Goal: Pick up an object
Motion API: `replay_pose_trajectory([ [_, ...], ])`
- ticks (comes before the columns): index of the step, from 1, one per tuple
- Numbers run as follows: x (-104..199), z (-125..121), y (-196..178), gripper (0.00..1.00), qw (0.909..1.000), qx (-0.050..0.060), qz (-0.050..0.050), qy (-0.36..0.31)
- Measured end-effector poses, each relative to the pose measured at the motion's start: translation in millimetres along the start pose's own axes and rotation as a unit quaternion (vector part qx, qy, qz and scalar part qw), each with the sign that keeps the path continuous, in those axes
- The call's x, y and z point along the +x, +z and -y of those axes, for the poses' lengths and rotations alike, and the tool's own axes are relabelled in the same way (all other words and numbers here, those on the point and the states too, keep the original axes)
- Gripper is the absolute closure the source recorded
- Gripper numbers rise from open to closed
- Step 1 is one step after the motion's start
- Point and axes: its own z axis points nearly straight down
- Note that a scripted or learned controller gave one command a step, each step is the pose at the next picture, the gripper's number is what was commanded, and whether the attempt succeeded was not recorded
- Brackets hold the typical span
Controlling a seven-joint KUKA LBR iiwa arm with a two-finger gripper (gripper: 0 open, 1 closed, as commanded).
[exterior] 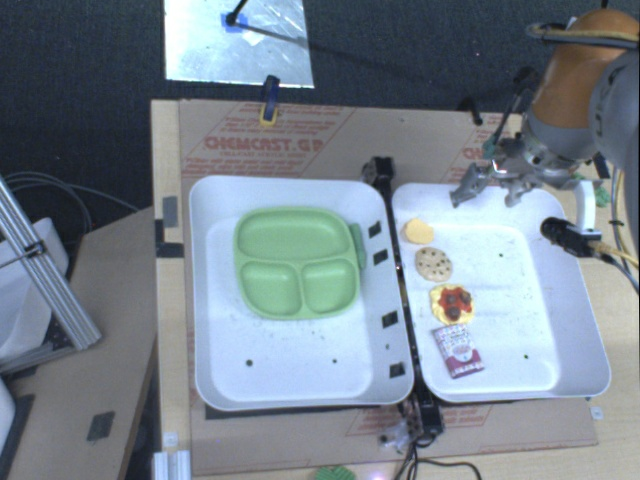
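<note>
A: Where is the arm?

B: It comes in from the right, grey with an orange band (590,63) above the wrist. The hand (491,190) hangs over the far rim of the right bin (575,308), near its back edge.

A: Are its two fingers shut on anything?

B: No. The fingers (466,188) stand apart, pointing down and towards the bin, with nothing between them.

A: What lies in that bin?

B: Four small things in a rough line down its left side. Farthest back is a yellow piece of toy food (419,232), then a round cookie (433,263) with dark specks just in front of it. Next comes a yellow tart with red berries (453,304), and nearest the front a small red and white packet (458,351). All four lie flat on the bin floor, well apart from the hand.

A: And the left bin?

B: The left bin (215,368) holds a green divided tray (297,262), with one long compartment at the back and two smaller ones in front. It sits upright near the middle.

A: Anything else on the bench?

B: Both bins rest on a brown cardboard sheet (300,138) with red printing. Behind it lies a shiny silver sheet (238,28).
</note>
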Motion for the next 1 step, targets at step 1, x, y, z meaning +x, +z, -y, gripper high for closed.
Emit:
replay_pose_trajectory([
  [1,17.5,72.6,35.2,0.00,1.0000,0.004,-0.001,0.002],
])
